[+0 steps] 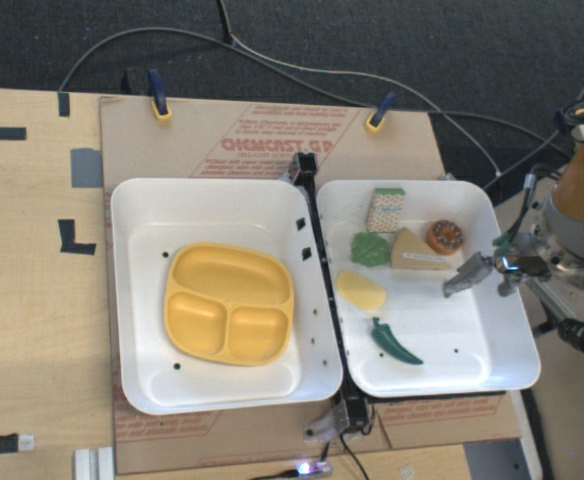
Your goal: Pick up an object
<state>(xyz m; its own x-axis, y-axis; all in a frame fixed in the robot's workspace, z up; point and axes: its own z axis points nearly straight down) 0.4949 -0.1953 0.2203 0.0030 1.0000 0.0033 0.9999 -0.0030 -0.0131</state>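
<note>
The right bin [502, 363] holds several toy foods: a green and white carton [386, 209], a leafy green piece [370, 249], a tan wedge [420, 252], a brown donut [445, 235], a pale yellow lump [360, 291] and a green chili pepper [396, 343]. My gripper [488, 276] hovers over the bin's right side, just right of the wedge and below the donut. It is open, with one grey finger [464, 276] pointing left toward the wedge and nothing between the fingers.
The left bin [132, 268] holds a yellow divided plate [230, 302]. A black divider [317, 258] joins the two bins. Cables run across the dark floor behind the bench, and two clamps [158, 98] pin the cardboard sheet.
</note>
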